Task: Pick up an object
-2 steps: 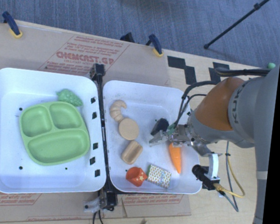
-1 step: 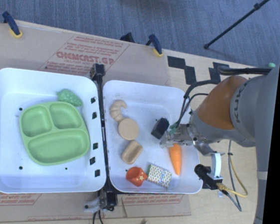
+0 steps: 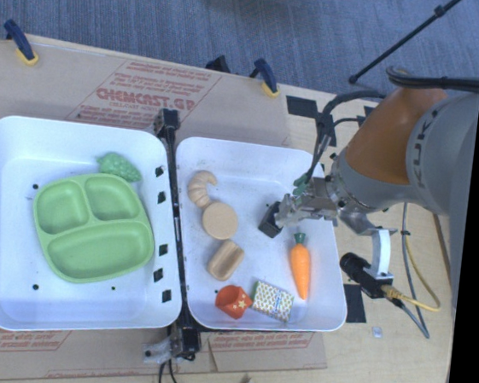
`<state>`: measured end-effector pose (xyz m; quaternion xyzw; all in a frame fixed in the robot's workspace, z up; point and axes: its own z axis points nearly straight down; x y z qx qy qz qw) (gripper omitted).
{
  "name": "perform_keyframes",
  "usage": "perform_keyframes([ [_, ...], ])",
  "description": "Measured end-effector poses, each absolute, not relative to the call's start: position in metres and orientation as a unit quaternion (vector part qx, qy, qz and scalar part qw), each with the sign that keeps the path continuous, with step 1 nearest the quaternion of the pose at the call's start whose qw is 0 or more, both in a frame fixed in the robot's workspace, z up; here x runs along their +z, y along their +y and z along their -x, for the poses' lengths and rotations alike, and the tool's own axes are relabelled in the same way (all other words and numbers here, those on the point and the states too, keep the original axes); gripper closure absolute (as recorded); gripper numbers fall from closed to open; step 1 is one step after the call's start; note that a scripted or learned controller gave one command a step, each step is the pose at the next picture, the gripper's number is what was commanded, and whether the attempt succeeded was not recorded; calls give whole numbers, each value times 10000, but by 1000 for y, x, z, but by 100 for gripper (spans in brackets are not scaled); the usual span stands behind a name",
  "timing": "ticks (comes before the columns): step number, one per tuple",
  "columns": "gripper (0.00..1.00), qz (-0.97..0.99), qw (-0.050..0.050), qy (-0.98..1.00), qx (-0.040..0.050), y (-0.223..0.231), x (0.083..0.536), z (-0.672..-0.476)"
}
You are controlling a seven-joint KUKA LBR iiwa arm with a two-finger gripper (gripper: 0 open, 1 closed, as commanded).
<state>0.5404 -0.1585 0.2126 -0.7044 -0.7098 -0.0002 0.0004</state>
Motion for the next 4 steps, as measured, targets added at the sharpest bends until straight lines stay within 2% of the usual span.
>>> perform_keyframes([
  [1,0,7047,11,-7095,5,-159,212,-540],
  [2,0,7047,28,-7095,16,-194,95,-537],
  [3,0,7051,13,-7091,3,-196,92,-597],
  [4,0,7049,22,-7093,14,-205,91,-508],
])
